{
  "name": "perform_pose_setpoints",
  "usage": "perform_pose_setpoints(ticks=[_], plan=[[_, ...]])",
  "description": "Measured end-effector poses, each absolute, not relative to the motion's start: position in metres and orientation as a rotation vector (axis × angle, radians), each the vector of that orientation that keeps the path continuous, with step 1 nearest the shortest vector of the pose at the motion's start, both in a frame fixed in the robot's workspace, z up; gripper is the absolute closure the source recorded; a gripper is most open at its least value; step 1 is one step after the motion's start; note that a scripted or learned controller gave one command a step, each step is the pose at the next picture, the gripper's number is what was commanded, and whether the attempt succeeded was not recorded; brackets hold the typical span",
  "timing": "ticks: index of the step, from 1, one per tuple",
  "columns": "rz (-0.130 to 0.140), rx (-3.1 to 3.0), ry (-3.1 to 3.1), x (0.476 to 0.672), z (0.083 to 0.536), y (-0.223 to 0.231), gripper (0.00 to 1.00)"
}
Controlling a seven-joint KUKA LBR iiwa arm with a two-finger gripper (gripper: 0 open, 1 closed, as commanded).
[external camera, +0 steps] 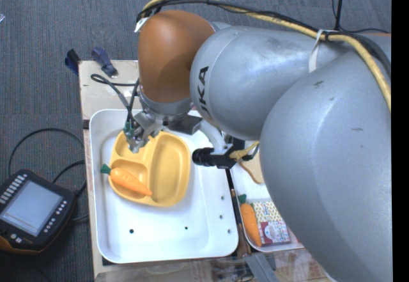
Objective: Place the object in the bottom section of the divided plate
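Looming closest to the lens, the big grey KUKA arm with its orange-brown band reaches in from the right and sets its small two-finger gripper over the upper left rim of a yellow divided plastic plate lying in the left shallow white bin. An orange toy carrot with a green stub at its blunt end lies slantwise in the plate's lower left section, green end at the plate's left edge and tip pointing down to the right, apart from the gripper. Whether the claw is wide or narrow cannot be told, and nothing shows between its tips; in the right bin lie a second orange carrot and a small printed packet.
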State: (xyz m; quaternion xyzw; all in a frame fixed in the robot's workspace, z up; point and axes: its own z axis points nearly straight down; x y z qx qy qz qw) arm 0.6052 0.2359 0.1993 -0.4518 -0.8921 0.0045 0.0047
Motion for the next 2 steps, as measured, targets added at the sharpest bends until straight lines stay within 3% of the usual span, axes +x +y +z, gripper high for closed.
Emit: perform_pose_setpoints(ticks=[1, 2], plan=[[0.003, -1.284, -2.864, 0.5712, 0.2426, 0.2332, 1.00], [0.008, -1.284, -2.862, 0.5707, 0.2404, 0.2328, 0.00]])
